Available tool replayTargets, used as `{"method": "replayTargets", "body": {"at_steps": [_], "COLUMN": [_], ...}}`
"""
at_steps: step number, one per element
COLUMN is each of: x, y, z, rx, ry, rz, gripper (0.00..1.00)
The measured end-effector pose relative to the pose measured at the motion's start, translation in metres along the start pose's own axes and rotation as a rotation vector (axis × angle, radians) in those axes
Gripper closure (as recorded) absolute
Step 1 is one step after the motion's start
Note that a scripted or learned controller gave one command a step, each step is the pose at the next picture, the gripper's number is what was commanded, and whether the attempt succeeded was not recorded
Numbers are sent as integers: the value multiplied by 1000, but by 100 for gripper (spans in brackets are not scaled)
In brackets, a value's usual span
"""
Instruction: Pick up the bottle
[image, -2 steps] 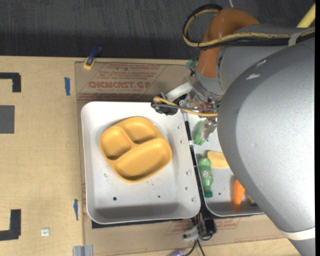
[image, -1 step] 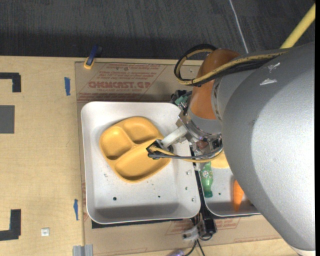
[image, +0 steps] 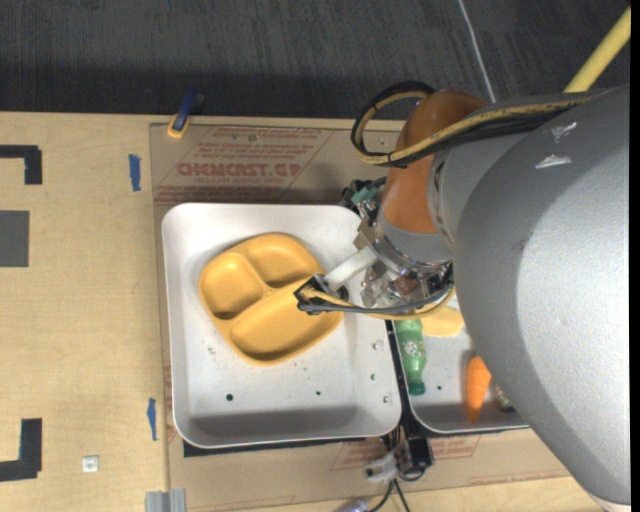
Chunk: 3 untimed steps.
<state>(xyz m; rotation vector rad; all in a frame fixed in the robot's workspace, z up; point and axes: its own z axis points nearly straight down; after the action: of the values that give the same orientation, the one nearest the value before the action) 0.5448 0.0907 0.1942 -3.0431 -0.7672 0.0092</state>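
A small green bottle (image: 410, 357) lies in the right bin (image: 450, 420), against its left wall, with its length running toward the front. My gripper (image: 393, 292) hangs right over the wall between the two bins, just behind the bottle's far end. The bulk of the grey arm hides most of the right bin. I see nothing held in the gripper.
A yellow divided plate (image: 262, 293) lies in the left bin (image: 200, 400). In the right bin an orange object (image: 478, 385) pokes out beside the arm, and a pale yellow item (image: 447, 321) lies near the gripper. Black and yellow cables (image: 330, 303) reach over the plate's right edge.
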Motion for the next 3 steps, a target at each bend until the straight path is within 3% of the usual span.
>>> {"method": "replayTargets", "body": {"at_steps": [1, 2, 3], "x": [44, 86, 33], "y": [10, -43, -100], "z": [90, 15, 35], "rx": [2, -6, -2], "ry": [13, 4, 1], "rz": [-140, -463, -635], "gripper": [100, 100, 100]}}
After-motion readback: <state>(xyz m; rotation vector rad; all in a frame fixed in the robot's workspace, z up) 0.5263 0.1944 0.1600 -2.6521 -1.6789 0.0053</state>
